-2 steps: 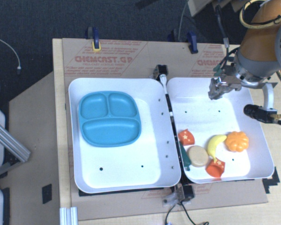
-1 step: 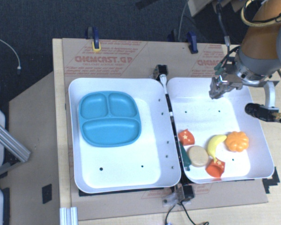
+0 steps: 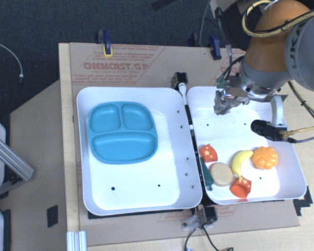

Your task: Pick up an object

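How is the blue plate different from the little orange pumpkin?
The blue plate is wide and flat with three sections; the orange pumpkin is small, round and ribbed. The plate lies alone in the left bin; the pumpkin sits in the right bin among other toy foods, touching a yellow banana. Both rest on a white bin floor, away from the tool.

Grey arm (image 3: 303, 46), orange band (image 3: 275, 30), yellow cable, metallic end effector (image 3: 223, 104).

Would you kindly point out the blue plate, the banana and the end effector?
blue plate (image 3: 123, 132): camera view, central divider.
banana (image 3: 241, 161): camera view, middle of peel.
end effector (image 3: 223, 104): camera view, between fingertips.
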Controlling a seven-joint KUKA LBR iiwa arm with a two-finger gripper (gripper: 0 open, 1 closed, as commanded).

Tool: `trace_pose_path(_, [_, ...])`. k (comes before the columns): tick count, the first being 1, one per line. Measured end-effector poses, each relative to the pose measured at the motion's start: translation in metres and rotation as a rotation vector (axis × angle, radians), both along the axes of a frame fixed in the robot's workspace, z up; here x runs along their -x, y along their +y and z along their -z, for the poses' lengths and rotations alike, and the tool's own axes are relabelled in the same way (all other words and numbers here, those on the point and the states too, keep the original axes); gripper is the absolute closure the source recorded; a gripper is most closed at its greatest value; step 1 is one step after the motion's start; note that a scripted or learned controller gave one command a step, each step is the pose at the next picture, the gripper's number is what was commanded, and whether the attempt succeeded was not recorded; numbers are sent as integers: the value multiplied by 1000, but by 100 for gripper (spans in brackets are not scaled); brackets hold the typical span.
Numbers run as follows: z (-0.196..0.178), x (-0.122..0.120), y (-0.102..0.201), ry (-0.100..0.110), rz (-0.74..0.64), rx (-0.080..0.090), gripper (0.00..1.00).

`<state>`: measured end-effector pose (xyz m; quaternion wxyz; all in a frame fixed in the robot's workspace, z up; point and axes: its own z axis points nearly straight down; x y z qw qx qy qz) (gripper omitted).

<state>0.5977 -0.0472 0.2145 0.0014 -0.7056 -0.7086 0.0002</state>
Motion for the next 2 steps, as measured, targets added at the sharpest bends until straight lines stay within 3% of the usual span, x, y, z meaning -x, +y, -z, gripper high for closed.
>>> trace_pose_path(2, [11, 18, 107, 1, -2, 0, 100])
